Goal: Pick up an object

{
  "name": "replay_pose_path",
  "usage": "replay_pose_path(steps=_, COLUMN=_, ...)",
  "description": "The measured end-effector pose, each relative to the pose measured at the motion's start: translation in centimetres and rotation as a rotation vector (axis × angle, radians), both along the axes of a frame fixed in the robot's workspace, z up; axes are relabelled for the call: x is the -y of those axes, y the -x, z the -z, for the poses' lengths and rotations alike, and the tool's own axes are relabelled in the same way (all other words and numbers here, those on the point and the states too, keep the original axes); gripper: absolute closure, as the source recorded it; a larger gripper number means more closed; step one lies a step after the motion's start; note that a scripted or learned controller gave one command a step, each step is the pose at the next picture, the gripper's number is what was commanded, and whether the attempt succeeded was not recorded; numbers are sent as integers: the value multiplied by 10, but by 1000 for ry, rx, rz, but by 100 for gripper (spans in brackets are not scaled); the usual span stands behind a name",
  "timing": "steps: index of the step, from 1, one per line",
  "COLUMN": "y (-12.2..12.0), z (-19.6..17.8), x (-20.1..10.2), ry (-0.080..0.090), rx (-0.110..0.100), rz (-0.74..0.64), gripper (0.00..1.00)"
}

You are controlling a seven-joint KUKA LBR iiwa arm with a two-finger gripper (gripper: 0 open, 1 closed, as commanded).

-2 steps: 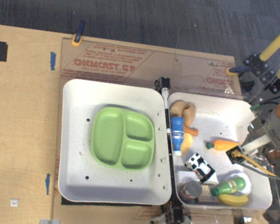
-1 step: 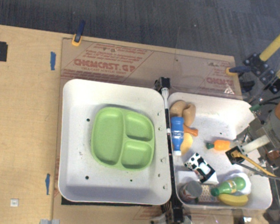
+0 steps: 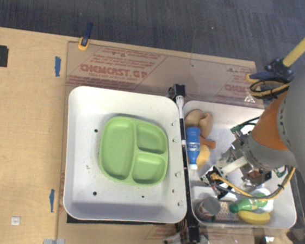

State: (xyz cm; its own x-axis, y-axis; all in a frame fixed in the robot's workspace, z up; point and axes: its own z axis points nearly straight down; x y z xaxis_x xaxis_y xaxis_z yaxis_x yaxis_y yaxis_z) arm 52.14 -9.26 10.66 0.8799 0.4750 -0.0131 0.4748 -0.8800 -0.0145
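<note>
My gripper (image 3: 251,176) hangs low inside the right bin (image 3: 289,216), over its middle and near part. A blue bottle with a white cap (image 3: 192,145) lies along that bin's left wall. Behind the bottle rests a tan soft toy (image 3: 199,119), and a small orange piece (image 3: 206,153) sits to the bottle's right. At the bin's near edge a yellow banana (image 3: 254,217) lies beside a green piece (image 3: 246,205). A grey round object (image 3: 208,207) sits at the near left corner. The arm hides whatever lies directly under the gripper.
The left bin (image 3: 79,138) holds a green divided plate (image 3: 135,150). A black bar (image 3: 180,127) runs between the two bins. Cardboard and a wooden bench surround the bins, and a blue-handled clamp (image 3: 86,35) sits at the cardboard's far edge.
</note>
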Motion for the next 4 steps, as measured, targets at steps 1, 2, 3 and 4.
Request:
replay_pose_path(steps=1, y=-74, z=18, x=10, ry=5, rx=17, rz=-159, gripper=0)
replay_pose_path(steps=2, y=-33, z=17, x=18, ry=6, rx=24, rz=3, gripper=0)
replay_pose_path(steps=3, y=-32, z=7, x=19, ry=9, rx=16, rz=-4, gripper=100)
replay_pose_path(steps=4, y=3, z=-49, x=26, ry=7, rx=15, rz=253, gripper=100)
